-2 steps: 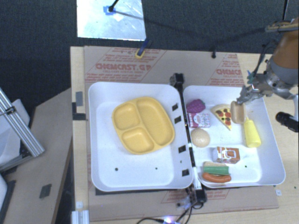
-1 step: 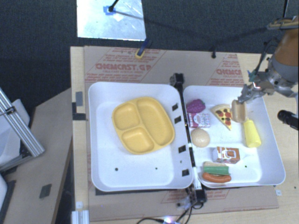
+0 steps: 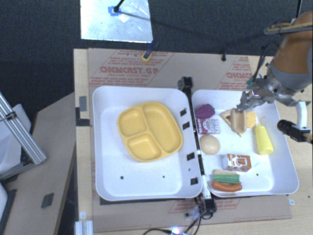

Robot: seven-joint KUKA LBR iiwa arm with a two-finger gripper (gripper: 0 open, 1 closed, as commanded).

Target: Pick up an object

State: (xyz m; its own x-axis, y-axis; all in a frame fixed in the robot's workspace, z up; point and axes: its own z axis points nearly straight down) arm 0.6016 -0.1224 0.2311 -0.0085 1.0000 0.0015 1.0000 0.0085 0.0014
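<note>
My gripper (image 3: pixel 244 105) hangs over the back of the right bin (image 3: pixel 286 173), reaching in from the right. Directly under it, touching or nearly touching, is a tan bread-like piece (image 3: pixel 238 122); I cannot tell whether it is gripped or resting on the bin floor. A small yellow-orange piece (image 3: pixel 252 119) lies just right of it. Also in this bin are a purple bunch (image 3: pixel 205 111), a pink-and-white packet (image 3: pixel 210 126), a beige round ball (image 3: pixel 210 144), a yellow corn-like stick (image 3: pixel 263 140), an orange-and-white carton (image 3: pixel 238 162) and a hot dog (image 3: pixel 226 180).
The left bin (image 3: pixel 110 180) holds a yellow divided plate (image 3: pixel 149 130). A black divider rail (image 3: pixel 193 131) runs between the two bins. A black fitting (image 3: pixel 293 130) of the arm juts over the right bin's right rim. A metal sheet (image 3: pixel 116 12) lies beyond the bench.
</note>
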